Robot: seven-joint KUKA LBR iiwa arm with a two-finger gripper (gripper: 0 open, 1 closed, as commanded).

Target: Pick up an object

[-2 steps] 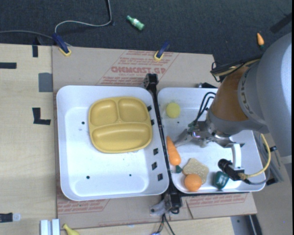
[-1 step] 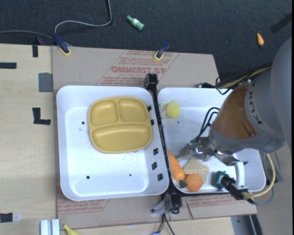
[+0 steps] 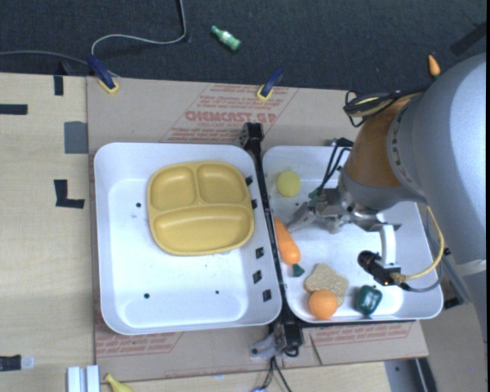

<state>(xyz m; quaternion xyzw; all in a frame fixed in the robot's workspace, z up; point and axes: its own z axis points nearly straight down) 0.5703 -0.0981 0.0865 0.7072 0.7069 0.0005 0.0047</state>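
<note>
Carrot — beside bread, orange

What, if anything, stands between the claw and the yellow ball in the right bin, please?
Nothing visible does. The claw sits low in the right bin, and the yellow ball lies just beyond it toward the divider, with bare white floor between them. The carrot lies on the claw's other side, off that line.
</note>
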